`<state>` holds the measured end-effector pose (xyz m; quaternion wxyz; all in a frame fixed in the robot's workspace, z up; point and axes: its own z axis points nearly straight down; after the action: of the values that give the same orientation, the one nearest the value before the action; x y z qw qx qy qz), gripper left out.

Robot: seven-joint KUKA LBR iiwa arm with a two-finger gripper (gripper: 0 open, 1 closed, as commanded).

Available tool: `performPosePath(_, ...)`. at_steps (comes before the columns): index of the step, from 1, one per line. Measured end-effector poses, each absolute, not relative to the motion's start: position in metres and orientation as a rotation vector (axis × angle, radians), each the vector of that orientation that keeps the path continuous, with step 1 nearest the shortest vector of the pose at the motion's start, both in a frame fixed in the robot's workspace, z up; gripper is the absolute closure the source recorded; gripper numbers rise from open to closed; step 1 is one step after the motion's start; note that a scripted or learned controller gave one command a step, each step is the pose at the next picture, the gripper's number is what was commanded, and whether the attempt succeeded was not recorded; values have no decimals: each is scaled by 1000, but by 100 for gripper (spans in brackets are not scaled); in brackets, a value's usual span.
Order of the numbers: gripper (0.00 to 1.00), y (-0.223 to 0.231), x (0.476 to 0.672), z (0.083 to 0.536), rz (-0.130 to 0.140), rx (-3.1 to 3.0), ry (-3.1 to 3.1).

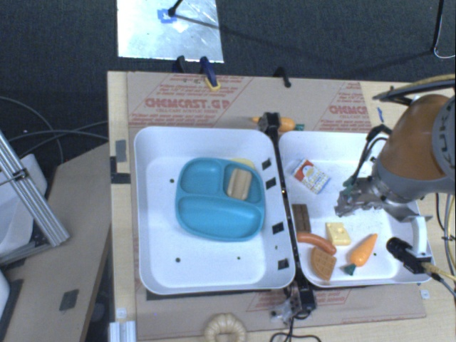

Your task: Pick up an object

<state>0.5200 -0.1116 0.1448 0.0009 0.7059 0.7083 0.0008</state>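
At frame right, the end effector [347, 204] hovers in the right bin [335, 148] above the cheese wedge [338, 233]; whether it is parted or gripping anything, I cannot tell.

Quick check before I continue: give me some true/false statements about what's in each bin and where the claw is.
1. The blue tray lies in the left bin. True.
2. The carrot lies in the left bin. False: it lies in the right bin.
3. The claw is over the right bin. True.
4. The waffle sits on the blue tray. False: it is in the right bin, beside the sausage.
5. The cheese is between the sausage and carrot. True.
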Motion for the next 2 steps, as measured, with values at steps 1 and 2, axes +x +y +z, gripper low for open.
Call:
performPosePath(1, 100, -107, 520, 187, 3, 2215, 2225)
performPosePath(2, 100, -107, 522, 225, 3, 2215, 2225)
